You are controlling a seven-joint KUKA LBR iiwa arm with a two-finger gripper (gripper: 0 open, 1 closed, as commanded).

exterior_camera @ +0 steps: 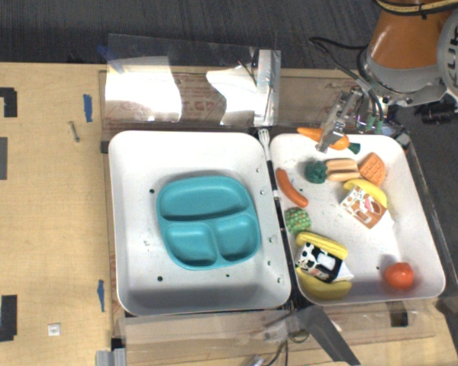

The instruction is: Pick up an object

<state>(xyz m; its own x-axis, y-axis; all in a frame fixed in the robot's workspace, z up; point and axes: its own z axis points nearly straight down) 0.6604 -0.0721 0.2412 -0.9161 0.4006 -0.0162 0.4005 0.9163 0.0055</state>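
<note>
- Gripper [335,139] is seen at the far edge of the right bin [424,227], hung over the orange carrot [311,134]; jaw state can't be told, the tips being too small and blurred against the bin.
- Nothing is seen between the jaws, so no obj is judged held yet.
- Nearest candidates: carrot just left of the jaws, hot dog bun [338,168] and dark green broccoli [315,172] just below them.
- Risk: carrot lies tight to the bin wall; a jaw could be blocked by the rim and the carrot pushed away, not gripped.
- Risk: bun, broccoli and waffle [372,168] are crowded together; two could be pinched at once, or one knocked aside.
- Risk: round things, e.g. the tomato [400,275], well below the jaws, would likely roll out of a closing grip.
- Count, right bin: 1 carrot, 1 broccoli, 1 bun, 1 waffle, 1 red sausage [291,189], 1 light green knobbly piece [297,220], 1 tomato, 2 bananas (approx.), 2 printed cartons.
- Count, left bin [130,227]: 1 teal divided plate [208,219], far left of the jaws.
</note>
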